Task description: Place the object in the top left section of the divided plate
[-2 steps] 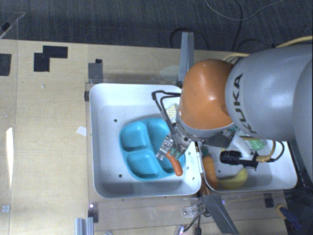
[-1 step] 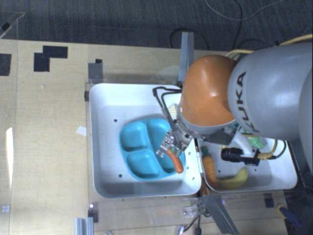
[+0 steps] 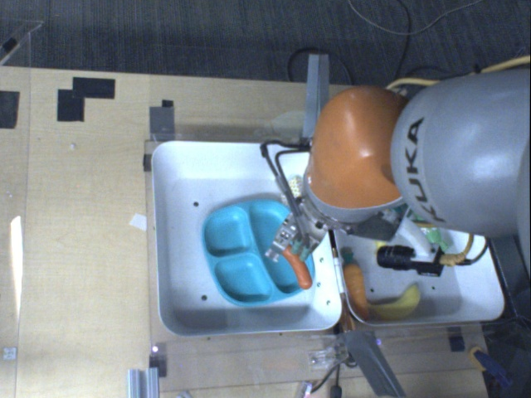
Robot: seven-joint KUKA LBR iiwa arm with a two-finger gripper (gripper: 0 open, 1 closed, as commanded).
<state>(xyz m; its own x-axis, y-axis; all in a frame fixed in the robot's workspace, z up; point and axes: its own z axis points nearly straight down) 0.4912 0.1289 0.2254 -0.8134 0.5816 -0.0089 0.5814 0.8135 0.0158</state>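
The gripper (image 3: 290,245) is clamped on a small orange sausage-like object (image 3: 299,269), long and rounded, slightly glossy. The object hangs tilted over the right edge of the blue divided plate (image 3: 236,251), which lies in the left white bin (image 3: 178,222). In the right bin (image 3: 489,305), near its front edge, lie a yellow banana (image 3: 402,303) and an orange carrot (image 3: 356,284).

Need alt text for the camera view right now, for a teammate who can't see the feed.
The gripper hangs over the right edge of a blue divided plate in the left white bin, with an orange sausage-like object at its fingertips. The grey KUKA arm covers much of the right bin, where a banana and a carrot lie.
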